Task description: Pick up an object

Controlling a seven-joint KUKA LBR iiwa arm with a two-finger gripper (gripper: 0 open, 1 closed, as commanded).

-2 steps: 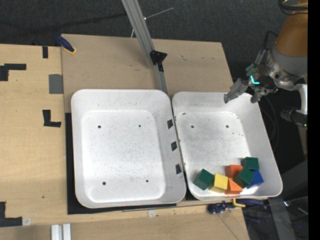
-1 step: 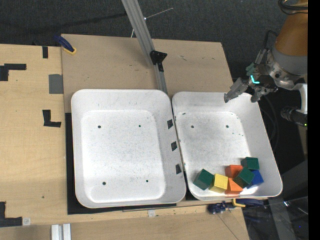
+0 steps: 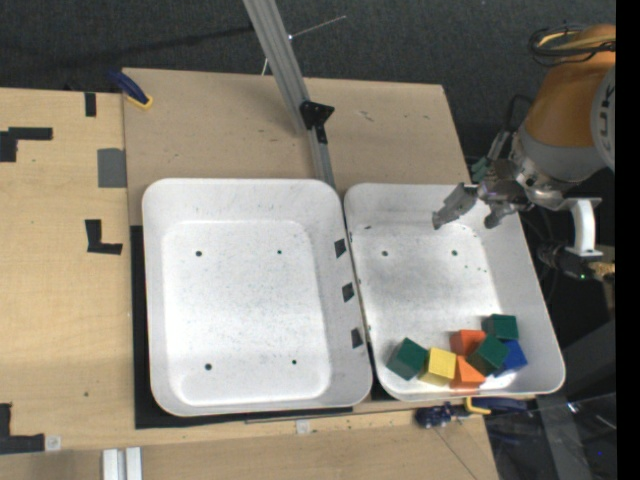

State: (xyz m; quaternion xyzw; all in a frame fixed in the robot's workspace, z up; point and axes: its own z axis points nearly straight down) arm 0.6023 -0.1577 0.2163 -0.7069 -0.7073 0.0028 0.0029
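Coloured blocks (image 3: 462, 356) untouched in right bin (image 3: 420, 268) near corner; gripper (image 3: 470, 211) spread, empty, hovering far end; grasp pending.

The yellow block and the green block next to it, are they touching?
Touching. The camera view shows the yellow block pressed against the green block on its left, with no white floor of the right bin between them.
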